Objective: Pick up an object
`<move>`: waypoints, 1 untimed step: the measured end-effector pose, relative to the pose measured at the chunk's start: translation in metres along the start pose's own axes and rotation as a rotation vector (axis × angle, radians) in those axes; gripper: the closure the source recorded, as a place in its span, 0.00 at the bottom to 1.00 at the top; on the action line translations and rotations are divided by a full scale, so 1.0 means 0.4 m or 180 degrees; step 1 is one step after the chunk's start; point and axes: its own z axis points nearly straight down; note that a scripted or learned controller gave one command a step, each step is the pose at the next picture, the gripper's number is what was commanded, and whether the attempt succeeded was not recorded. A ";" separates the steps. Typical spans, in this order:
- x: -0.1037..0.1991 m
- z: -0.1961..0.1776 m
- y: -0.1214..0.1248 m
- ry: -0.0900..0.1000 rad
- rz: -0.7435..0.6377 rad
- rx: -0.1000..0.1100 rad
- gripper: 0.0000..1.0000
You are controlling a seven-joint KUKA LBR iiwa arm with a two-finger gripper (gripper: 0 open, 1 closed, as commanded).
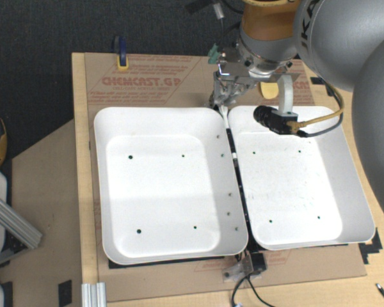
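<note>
Two shallow white plastic bins sit side by side on a brown cardboard-covered bench [147, 75] with faded red print on it. The left white bin [163, 184] and the right white bin [301, 184] touch along their inner edges, and each shows a few small dark dots on its floor.

As for an object to pick up — I can't make out any loose thing lying on either bin floor. What does show is a small pale yellowish piece [269, 89] on the cardboard just past the far rim of the right bin, partly hidden by the arm, and I can't tell what it is.

The big grey robot arm with the orange band [345, 31] comes in from the right and hangs over the far end of the bench. Its two-finger gripper [225, 98] sits right above the far corner where the two bins meet, close to the rims. The tips are a tangle of metal and shadow from here, so I can't tell whether the fingers are spread or pressed together, or whether anything is between them.

A black cable fitting with a tan cable [278, 120] hangs off the wrist over the far edge of the right bin. A small blue-and-yellow clamp [121, 53] grips the far-left edge of the bench.
</note>
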 end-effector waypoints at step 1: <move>-0.126 -0.170 0.025 -0.0017 0.0039 -0.0049 1.00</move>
